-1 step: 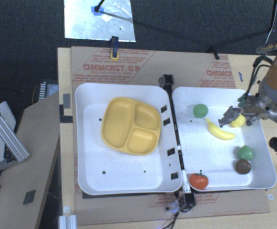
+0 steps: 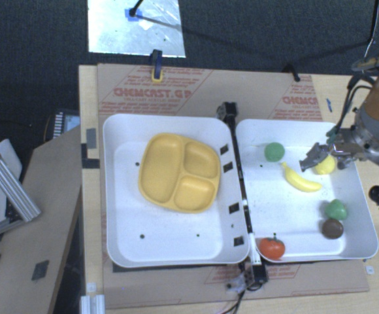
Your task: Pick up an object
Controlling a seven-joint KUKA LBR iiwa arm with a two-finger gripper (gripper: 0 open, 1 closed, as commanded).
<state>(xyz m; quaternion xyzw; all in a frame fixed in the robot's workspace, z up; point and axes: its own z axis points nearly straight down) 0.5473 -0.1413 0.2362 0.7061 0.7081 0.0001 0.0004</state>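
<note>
The gripper [image 2: 320,156] hovers in the right bin [image 2: 356,195], fingers spread, a yellow lemon [image 2: 326,165] between them, beside a banana [image 2: 300,178]. The bin's centre floor is open; other fruit hugs its edges.

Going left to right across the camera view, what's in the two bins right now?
Yellow divided tray in the left bin → tomato → green ball → banana → tool over the right bin.
</note>
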